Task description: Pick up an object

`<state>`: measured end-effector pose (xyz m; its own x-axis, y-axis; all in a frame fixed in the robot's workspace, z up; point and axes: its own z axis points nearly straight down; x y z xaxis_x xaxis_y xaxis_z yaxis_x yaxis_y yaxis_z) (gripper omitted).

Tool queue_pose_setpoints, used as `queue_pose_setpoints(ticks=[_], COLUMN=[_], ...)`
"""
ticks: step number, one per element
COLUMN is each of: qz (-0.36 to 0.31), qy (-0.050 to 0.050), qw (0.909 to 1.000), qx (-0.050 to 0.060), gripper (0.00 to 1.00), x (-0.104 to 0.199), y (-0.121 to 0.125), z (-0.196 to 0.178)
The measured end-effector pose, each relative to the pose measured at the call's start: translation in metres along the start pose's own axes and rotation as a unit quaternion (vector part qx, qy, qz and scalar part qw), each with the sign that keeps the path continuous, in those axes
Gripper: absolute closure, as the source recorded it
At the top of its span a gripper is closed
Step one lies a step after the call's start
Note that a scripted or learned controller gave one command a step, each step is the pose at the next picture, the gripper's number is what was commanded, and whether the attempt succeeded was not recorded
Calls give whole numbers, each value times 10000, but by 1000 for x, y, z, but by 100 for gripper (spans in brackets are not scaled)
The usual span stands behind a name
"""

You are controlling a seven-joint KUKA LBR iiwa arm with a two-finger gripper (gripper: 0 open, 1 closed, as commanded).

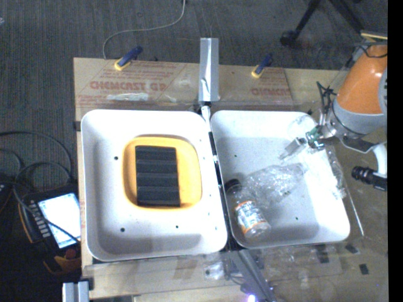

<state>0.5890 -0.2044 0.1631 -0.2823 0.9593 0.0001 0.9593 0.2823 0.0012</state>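
Down in the right bin (327, 228) lies the likeliest target, a small bottle (247, 211) with a dark cap and an orange-and-white label, on its side, cap pointing away from the near wall. It sits below and to the left of the claw (301, 143), well apart from it. Touching the bottle on its upper right is a crumpled clear plastic wrapper (275, 180), which lies between the bottle and the claw, so a straight line from the claw to the bottle crosses that wrapper first.

The claw hangs over the bin's upper right part, near the right wall, with nothing visible between its tips; whether it is spread or pinched I cannot tell, as it is small and pale against the white floor. My read is that it is poised above the bin for a descent, not yet committed to either item.

Far to the claw's left, past the divider where the two bins meet, the left bin (101, 231) holds a yellow tray (192, 175) with a black ribbed block (157, 175) seated in it, lying flat in the middle of that bin.
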Motion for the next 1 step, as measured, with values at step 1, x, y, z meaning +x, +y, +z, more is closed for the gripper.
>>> queue_pose_setpoints(ticks=[1], qz=[495], qy=[5], qw=[9988], qx=[12], gripper=[100], x=[45], y=[43], z=[-6])
